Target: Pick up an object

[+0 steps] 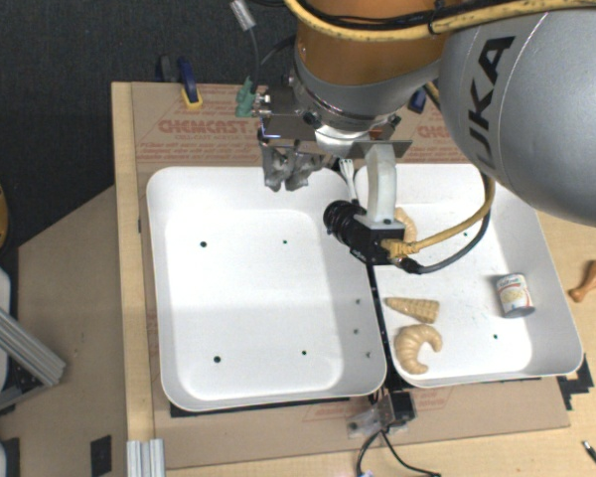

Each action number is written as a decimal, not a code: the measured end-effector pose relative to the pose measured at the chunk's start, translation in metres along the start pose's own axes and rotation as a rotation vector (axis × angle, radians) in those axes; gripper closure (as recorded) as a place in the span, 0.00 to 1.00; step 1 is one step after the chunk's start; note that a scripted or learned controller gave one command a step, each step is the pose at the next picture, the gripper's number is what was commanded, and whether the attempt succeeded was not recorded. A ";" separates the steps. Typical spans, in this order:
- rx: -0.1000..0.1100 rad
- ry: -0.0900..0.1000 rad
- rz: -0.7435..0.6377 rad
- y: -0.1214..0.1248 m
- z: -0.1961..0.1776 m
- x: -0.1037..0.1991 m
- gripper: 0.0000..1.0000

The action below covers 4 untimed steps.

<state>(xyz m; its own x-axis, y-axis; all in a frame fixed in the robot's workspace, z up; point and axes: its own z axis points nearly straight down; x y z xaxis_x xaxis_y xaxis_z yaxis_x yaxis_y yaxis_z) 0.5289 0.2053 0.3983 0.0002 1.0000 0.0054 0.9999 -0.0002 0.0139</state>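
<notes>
Gripper (288, 172) hangs over the left bin's (238, 296) far edge; open or closed, I cannot tell. The croissant (417, 349) lies near-left in the right bin (467, 351): centre above it, then descend.

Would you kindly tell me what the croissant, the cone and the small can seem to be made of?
Croissant: likely moulded plastic, going by its even, matt tan surface.
Cone: same matt tan, probably plastic too.
Small can: printed label, pale top; metal or plastic unclear.
</notes>
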 end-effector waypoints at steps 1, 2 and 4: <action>0.027 -0.009 -0.003 -0.034 0.098 0.019 1.00; 0.004 -0.001 -0.002 -0.027 0.001 0.019 1.00; 0.028 -0.012 0.001 -0.052 0.045 0.019 1.00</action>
<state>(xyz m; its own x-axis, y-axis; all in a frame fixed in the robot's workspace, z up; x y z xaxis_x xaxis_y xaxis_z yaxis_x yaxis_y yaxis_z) 0.4775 0.2242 0.3531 0.0011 1.0000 -0.0065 0.9999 -0.0012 -0.0137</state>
